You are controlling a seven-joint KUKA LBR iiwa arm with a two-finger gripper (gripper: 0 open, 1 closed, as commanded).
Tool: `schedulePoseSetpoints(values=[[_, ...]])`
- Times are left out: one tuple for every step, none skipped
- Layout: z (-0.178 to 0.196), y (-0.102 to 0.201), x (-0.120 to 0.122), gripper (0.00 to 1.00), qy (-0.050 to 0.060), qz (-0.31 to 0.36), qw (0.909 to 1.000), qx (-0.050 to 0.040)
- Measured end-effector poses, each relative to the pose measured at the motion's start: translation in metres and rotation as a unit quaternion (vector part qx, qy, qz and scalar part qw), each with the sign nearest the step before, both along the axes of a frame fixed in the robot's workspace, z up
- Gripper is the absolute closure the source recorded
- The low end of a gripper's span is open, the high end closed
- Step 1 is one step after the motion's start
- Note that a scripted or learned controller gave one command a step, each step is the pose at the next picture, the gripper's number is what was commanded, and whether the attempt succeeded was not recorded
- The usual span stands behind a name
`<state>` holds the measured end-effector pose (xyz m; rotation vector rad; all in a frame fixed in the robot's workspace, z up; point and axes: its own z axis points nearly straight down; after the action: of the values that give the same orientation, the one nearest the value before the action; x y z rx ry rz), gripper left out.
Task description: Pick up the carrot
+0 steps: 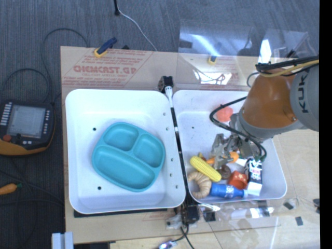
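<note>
Nearest the camera, along the right bin's [280, 188] front edge, lie a blue bottle [226, 192], a red toy [238, 179], a corn cob [205, 169] and a tan piece [199, 182]. Just behind them the gripper [223, 150] hangs low over the pile, so the reach looks underway. A small orange bit [234, 156] beside it may be the carrot; I cannot be sure, and the fingers' state is unreadable. Next, it needs to close squarely on that piece. Across in the left bin [78, 154] sits a teal tray [128, 155].
</note>
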<state>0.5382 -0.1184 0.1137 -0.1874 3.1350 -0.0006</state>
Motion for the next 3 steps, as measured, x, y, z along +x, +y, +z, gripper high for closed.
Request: schedulePoseSetpoints(values=[[0.0,0.0,0.0,0.0,0.0,0.0,1.0,-0.0002],[-0.019,-0.053,-0.003,0.0,-0.014,-0.101,0.9948,0.0023],[-0.02,-0.072,-0.024,0.0,-0.014,-0.215,0.9766,0.0038]])
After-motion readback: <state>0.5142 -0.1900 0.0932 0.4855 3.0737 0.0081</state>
